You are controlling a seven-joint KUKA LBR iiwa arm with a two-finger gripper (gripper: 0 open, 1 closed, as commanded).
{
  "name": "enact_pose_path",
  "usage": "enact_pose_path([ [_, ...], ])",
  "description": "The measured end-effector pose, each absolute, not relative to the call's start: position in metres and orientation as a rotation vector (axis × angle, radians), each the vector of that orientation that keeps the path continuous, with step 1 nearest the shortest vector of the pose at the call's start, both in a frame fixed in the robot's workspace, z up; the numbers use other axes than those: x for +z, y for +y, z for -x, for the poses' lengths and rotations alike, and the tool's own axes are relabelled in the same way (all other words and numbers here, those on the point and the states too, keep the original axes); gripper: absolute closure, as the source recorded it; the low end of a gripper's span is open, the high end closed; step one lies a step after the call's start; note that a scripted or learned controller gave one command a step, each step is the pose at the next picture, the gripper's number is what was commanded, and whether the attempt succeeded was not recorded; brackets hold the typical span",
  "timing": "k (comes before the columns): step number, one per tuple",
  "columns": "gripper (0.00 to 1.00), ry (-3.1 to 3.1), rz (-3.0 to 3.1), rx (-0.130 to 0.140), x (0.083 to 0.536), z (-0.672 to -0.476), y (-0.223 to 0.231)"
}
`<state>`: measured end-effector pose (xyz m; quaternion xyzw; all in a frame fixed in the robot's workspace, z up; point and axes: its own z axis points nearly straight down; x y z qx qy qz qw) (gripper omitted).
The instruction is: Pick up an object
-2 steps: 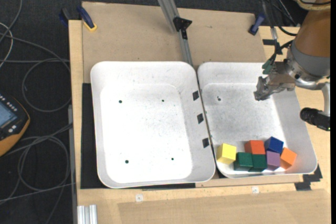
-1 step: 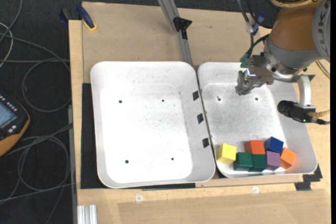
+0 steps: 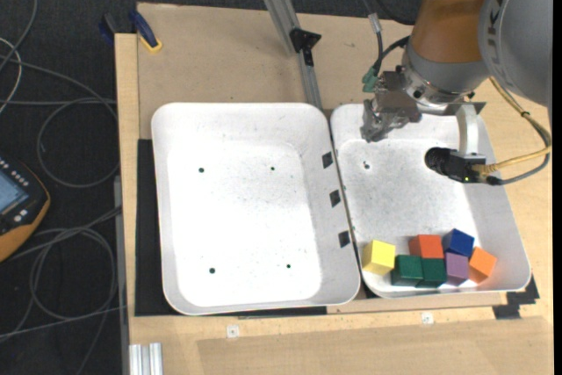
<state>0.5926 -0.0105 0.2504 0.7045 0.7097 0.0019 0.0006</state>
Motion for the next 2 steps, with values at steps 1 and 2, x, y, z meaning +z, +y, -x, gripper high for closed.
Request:
enact_pose_path([
  [1, 1.0, 2.228, -2.214, 0.004, 0.238, -0.612, 0.038],
  [2, 1.0, 2.228, -2.215, 0.004, 0.229, -0.631, 0.086],
])
